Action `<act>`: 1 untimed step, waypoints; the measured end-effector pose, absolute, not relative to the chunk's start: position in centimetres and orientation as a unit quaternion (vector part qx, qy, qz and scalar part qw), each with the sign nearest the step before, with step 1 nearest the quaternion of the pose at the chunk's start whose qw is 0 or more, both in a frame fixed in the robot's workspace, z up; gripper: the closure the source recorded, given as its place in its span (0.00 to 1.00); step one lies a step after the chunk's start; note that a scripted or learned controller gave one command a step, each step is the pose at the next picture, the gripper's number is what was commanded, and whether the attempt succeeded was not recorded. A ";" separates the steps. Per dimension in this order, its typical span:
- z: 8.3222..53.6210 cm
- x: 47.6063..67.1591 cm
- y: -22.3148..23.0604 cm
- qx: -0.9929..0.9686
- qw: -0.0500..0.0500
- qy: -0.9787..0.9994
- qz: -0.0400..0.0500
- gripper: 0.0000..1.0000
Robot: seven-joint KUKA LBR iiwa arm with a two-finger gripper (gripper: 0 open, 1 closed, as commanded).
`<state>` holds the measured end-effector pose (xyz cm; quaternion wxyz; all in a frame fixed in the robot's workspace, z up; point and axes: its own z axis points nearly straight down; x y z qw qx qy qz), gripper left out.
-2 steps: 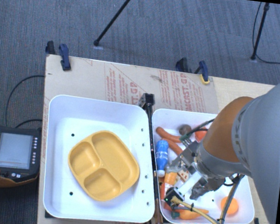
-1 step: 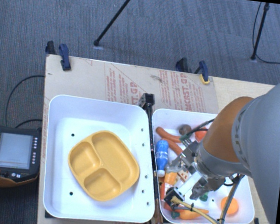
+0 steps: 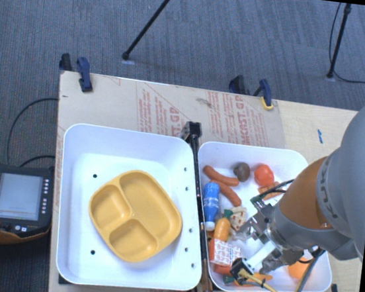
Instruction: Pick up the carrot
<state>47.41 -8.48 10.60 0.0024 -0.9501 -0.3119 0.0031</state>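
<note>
The gripper [image 3: 255, 237] is low in the right bin [image 3: 299, 157], and I cannot tell if it is open or shut. The orange carrot [image 3: 223, 229], I think, lies just beside it, by the blue bottle [image 3: 210, 200].

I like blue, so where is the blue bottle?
In the camera view, the blue bottle lies in the right-hand bin, by its left wall, with a sausage above it and an orange toy just below.
</note>
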 end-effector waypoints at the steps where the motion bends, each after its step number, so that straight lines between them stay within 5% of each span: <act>1: 11.4 47.4 -8.4 -0.950 0.005 -0.312 0.005 1.00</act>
